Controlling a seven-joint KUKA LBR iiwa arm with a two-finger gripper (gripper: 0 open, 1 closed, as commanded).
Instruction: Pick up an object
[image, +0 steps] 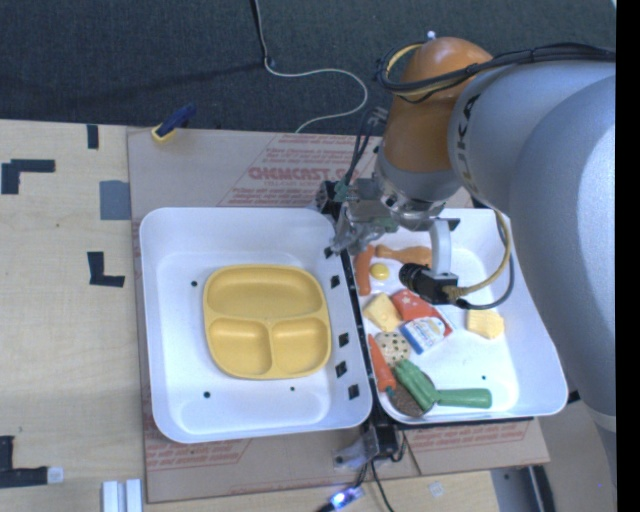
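Much of the claw (372, 238) is hidden under the wrist; its state I cannot tell.

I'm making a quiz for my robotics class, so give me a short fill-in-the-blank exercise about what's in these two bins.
1. The yellow tray with three compartments lies in the ____ bin of the camera view.
2. The green toy lies near the ____ edge of the right bin.
3. The band above the arm's wrist is coloured ____.
4. The end effector hangs over the ____ between the two bins.

Missing words: left; front; orange; divide
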